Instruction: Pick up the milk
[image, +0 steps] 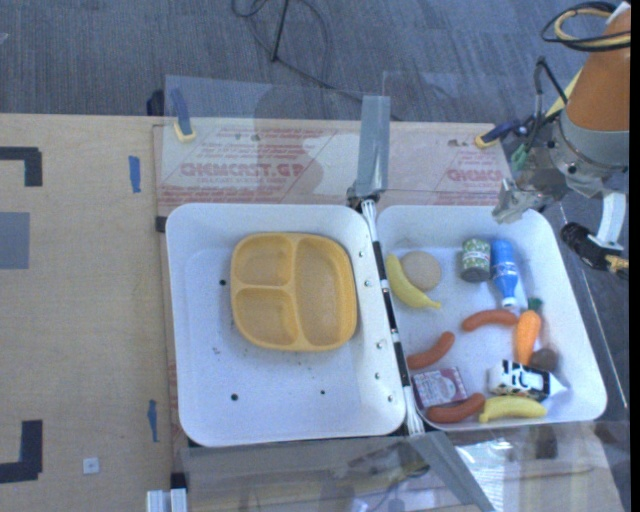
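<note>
Milk (521, 380), a small black-and-white carton, lay on its side in the near right corner of the right bin (585, 330), its long axis running roughly left to right across the view. A banana (512, 408) touched it on the near side, with a sausage (454, 409) and a red packet (439, 384) just to its left. A carrot (526, 336) stood just beyond it, a brown lump (545, 358) beside that. Farther back lay two more sausages (431, 349) (489, 319), a blue bottle (506, 271), a green can (475, 259), a second banana (407, 284) and a tan round thing (421, 270). The left bin (190, 330) held a yellow divided plate (294, 291). Both bins sat on a wooden bench (70, 330), with grey carpet (120, 50) beyond. The gripper (512, 203) hung over the right bin's far edge, well apart from the milk; whether it was apart or together could not be told.
</note>
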